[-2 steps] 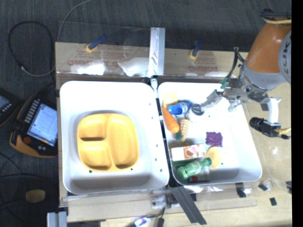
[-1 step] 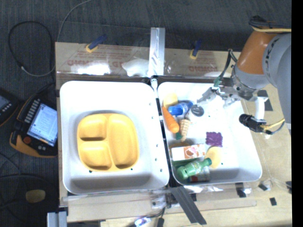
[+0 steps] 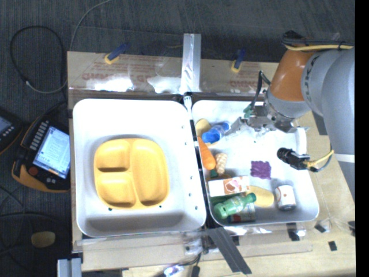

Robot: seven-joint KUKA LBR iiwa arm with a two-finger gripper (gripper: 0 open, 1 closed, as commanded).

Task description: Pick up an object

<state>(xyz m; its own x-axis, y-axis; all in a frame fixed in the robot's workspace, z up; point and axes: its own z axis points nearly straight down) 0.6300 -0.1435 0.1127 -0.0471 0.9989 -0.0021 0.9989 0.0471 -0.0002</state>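
Note:
My gripper [image 3: 235, 127] hangs low over the back of the right bin [image 3: 305, 212], below the orange wrist band. Its tip points left toward a blue bottle [image 3: 212, 135] lying by the bin's left wall and is very close to it. A pale yellow piece [image 3: 202, 124] lies just behind the bottle. Also in this bin are an orange carrot [image 3: 206, 154], a small beige item [image 3: 220, 162], a purple piece [image 3: 260, 169], a white and orange carton [image 3: 229, 186], a green bottle [image 3: 235, 205], a yellow item [image 3: 263, 198] and a small can [image 3: 285, 196].
The left bin [image 3: 86, 120] holds a yellow divided tray [image 3: 131, 172]. A ridge [image 3: 195, 154] separates the two bins. Bare white floor shows in the right bin's middle and back right, around the purple piece.

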